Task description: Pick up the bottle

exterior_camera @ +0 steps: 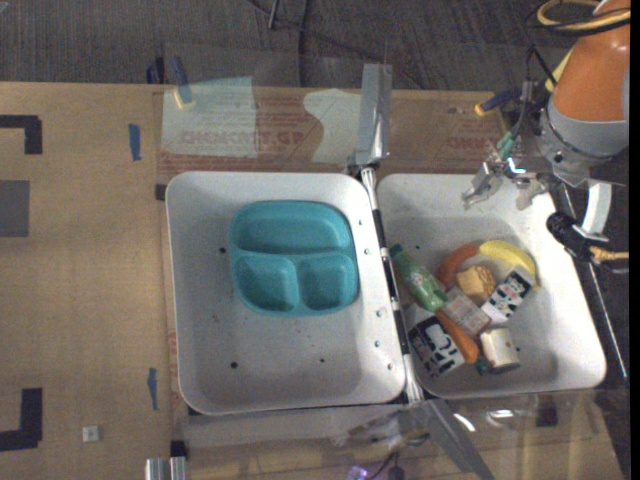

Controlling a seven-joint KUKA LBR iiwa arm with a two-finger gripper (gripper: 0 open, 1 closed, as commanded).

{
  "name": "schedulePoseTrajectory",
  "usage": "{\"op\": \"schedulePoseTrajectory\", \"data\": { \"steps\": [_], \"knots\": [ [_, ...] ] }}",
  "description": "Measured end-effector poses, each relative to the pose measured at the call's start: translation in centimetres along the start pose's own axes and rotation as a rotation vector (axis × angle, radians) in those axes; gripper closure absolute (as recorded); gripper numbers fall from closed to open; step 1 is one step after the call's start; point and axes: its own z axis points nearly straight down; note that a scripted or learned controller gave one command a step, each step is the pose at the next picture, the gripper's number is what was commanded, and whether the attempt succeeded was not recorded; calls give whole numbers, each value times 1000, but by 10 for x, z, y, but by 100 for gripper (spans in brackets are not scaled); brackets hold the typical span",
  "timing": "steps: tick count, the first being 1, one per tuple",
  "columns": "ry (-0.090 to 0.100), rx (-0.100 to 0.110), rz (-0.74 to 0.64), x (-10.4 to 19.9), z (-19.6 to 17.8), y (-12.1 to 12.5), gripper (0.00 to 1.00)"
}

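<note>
We see the small green plastic bottle (421, 284) lying tilted at the left edge of the right white bin (570, 363), beside a yellow banana (509, 256) and small cartons. The left white bin (200, 348) holds a teal divided tray (294, 256). The gripper (497, 178) hovers above the right bin's upper edge, holding nothing; we cannot tell its opening.

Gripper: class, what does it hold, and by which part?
Nothing: the gripper hangs over the right bin's far edge, apart from the green bottle.

matt teal plastic tray (293, 256)
</note>
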Motion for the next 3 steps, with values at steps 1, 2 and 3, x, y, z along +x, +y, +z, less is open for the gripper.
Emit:
{"op": "schedulePoseTrajectory", "data": {
  "steps": [1, 2, 3],
  "knots": [
    [-2, -6, -22, 37, 119, -31, 0],
    [-3, -15, 43, 40, 124, -86, 0],
    [-1, -2, 152, 77, 30, -74, 0]
  ]
}}
